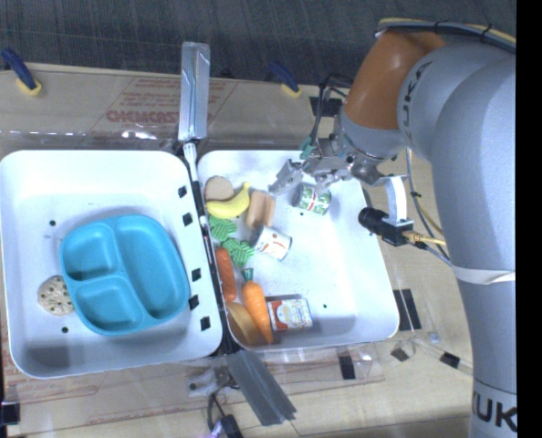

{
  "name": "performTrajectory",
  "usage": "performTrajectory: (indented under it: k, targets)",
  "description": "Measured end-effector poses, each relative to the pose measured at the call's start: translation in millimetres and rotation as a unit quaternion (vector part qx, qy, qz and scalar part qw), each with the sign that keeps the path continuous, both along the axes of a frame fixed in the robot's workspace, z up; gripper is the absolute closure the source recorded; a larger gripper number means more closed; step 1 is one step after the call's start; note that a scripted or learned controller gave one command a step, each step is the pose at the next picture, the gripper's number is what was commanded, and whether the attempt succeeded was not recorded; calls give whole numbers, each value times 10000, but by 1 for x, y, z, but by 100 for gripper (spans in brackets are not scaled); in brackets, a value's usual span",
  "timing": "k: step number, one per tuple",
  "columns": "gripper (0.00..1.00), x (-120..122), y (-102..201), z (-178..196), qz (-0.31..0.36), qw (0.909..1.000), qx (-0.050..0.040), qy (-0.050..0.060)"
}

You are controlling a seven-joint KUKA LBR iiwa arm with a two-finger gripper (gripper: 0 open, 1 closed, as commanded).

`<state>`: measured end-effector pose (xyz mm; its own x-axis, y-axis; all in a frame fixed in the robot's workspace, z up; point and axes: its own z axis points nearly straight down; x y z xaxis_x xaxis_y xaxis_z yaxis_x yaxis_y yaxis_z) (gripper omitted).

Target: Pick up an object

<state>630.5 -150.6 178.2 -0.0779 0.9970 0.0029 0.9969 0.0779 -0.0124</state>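
Reaching in from the 3 o'clock side, the grey arm (453, 153) has its gripper (300, 173) hanging over the upper part of the right bin (362, 272), around 12 o'clock of that bin's floor. Honestly can't tell whether the gripper is spread or closed from this angle, the metal bits all blur together.

Just below it, toward 5 o'clock, there's a small green-and-white carton (315, 200). It's right beside the gripper, but I can't make out if they're actually touching.

The rest of the stuff is bunched along the bin's 9 o'clock wall:
- a banana (230, 205) near the top with a brownish round thing (219, 187) just above it
- a tan bread-looking piece (260, 210) at the banana's 3 o'clock
- a small white can (273, 242) lying on its side, toward 5 o'clock from the banana
- something green and leafy (233, 243) under the banana
- two carrots (244, 295) running down toward 6 o'clock
- a little boxed item (291, 313) at the bottom, right beside the bigger carrot

Over in the left bin (34, 190) sits a blue divided plate (123, 272), with a cookie (56, 295) touching its 9 o'clock edge.
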Motion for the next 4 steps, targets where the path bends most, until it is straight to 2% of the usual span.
performTrajectory:
  k: [1,2,3,4]
  targets:
    - [0,2,-1,5,-3,10000,-12,-44]
    - [0,27,-4,4,316,9995,-8,-57]
    - [0,-15,2,-84,637,9979,-3,-72]
    - [100,-13,3,-73,657,9978,1,-94]
